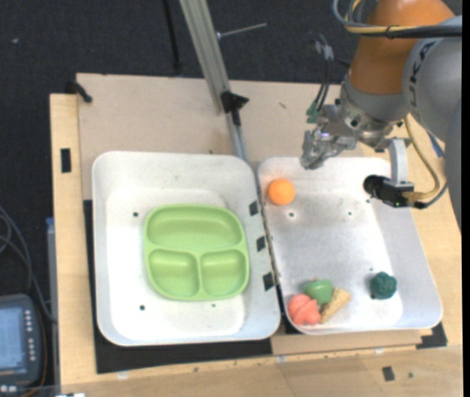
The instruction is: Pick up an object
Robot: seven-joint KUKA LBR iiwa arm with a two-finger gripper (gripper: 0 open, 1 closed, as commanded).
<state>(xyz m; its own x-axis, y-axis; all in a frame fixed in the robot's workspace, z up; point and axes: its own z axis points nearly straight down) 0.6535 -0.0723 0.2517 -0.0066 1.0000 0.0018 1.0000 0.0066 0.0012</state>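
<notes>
Gripper (314, 157) hangs over the far rim of the right bin (400, 246); whether it is spread or pressed together cannot be told from here, and nothing shows in its grasp. Orange ball (281, 192) lies near it by the bin's far left corner; pink toy (304, 310), green toy (319, 289), cone (336, 303) bunch at the near edge, dark green piece (383, 285) to their right. Left bin (119, 222) carries a green divided plate (195, 251).
</notes>
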